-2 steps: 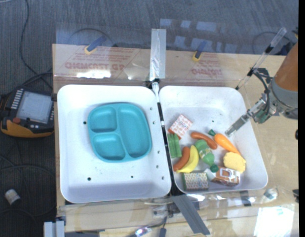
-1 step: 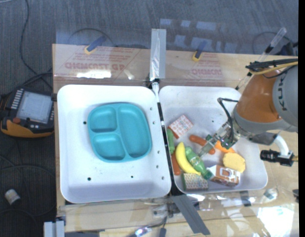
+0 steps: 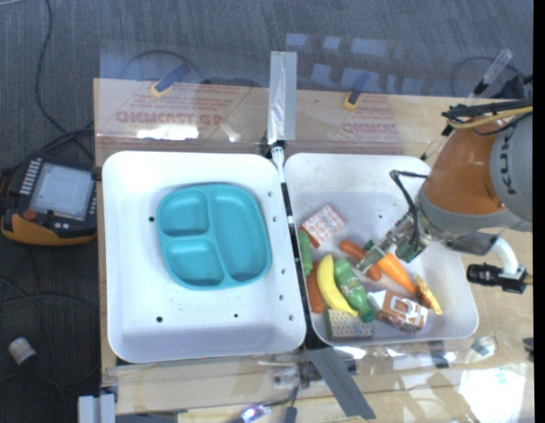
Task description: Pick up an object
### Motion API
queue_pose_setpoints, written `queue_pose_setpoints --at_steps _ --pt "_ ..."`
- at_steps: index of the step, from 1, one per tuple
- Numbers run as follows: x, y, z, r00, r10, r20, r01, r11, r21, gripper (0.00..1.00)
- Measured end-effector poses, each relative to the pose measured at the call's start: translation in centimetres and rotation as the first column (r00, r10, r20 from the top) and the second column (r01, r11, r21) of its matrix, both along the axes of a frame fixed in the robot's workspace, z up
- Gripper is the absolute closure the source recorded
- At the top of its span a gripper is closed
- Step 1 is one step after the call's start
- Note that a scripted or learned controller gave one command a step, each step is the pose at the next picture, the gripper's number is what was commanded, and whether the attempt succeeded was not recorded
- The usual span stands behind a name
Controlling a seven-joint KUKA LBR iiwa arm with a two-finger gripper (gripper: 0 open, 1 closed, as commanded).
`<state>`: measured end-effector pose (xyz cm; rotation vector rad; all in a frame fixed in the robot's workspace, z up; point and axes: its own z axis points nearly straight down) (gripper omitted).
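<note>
I read this as the reach step: jaws (image 3: 398, 241), spread unclear to me, low beside the carrot (image 3: 398, 271); next needs a centred closing

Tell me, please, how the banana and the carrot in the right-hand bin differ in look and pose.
The banana is yellow and curved; the carrot is orange, straight and tapered. The banana looks the larger of the two. The banana lies towards the bin's left side, beside green items, while the carrot lies nearer the bin's middle, right by the hand. Both rest slantwise in the right bin among the clutter, and both look like toy food.
</note>
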<state>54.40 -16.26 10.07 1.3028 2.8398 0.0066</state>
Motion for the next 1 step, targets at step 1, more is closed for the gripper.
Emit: queue_pose_setpoints --at_steps 1 --pt "3.88 2.72 10.26 1.0 -0.021 -0.016 0.021 1.0 0.002 1.0"
